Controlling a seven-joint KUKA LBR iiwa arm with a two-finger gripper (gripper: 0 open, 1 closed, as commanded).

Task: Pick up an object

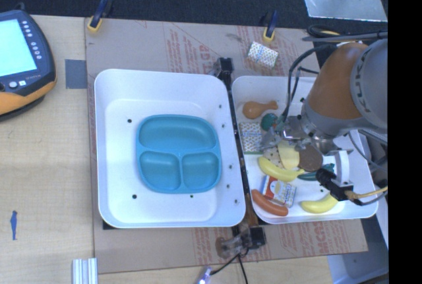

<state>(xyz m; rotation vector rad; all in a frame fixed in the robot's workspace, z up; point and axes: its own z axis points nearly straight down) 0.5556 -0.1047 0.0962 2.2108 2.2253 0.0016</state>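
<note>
The right bin [359, 210] holds several toy foods. Among them are a tan drumstick [258, 107], a teal piece [268, 121], a yellow banana [278, 170], a second banana [320, 204], a red sausage [269, 203], a small carton [284, 192] and a checkered packet [250, 138]. My gripper [282, 139] is low over the middle of this bin, just above the first banana and beside a pale slice [288, 157] and a brown disc [308, 159]. The wrist hides what lies right under it. No object shows clearly in its grasp.
The left bin [112, 98] bears a blue divided plate [178, 152]. A checkered sponge [262, 54] lies on the bench behind the right bin. A teach pendant [20, 62] sits at the far left. Clamps [225, 67] join the bins, and cables [359, 196] trail by the arm.
</note>
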